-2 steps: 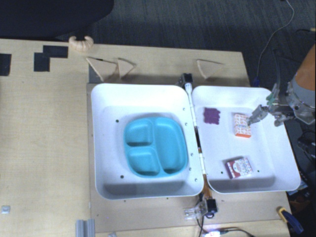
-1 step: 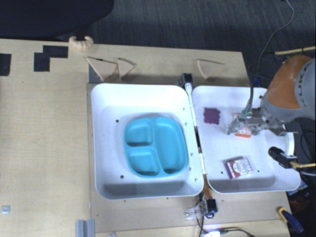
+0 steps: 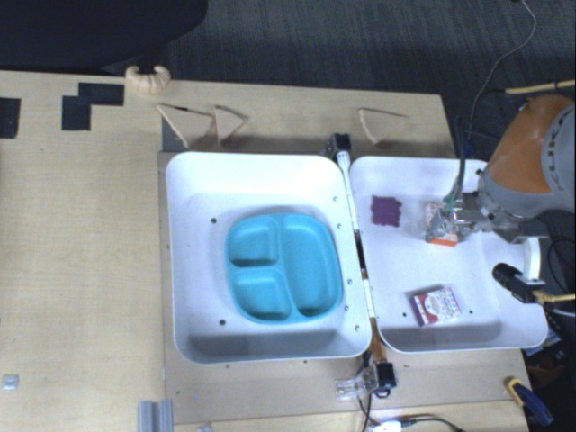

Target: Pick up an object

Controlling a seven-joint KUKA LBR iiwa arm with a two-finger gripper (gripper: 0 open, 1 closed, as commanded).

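Gripper (image 3: 447,219) low over small orange-white object (image 3: 441,236) in right white bin (image 3: 396,331); grip state unclear; off-centre closure risks slip.

Pretty evenly lit from overhead, no harsh hotspots. The two white bins (image 3: 270,178) are the brightest thing in frame and come close to blowing out, with soft grey shading along their inner walls, heaviest at 6 o'clock. The blue tray (image 3: 283,264) throws only a faint shadow. The floor from 10 to 2 o'clock goes dark and grainy. The whole picture is a bit soft and low-res; the gripper (image 3: 445,223) at 3 o'clock is a smeary blur, and the arm (image 3: 531,151) next to it looks fuzzy too.
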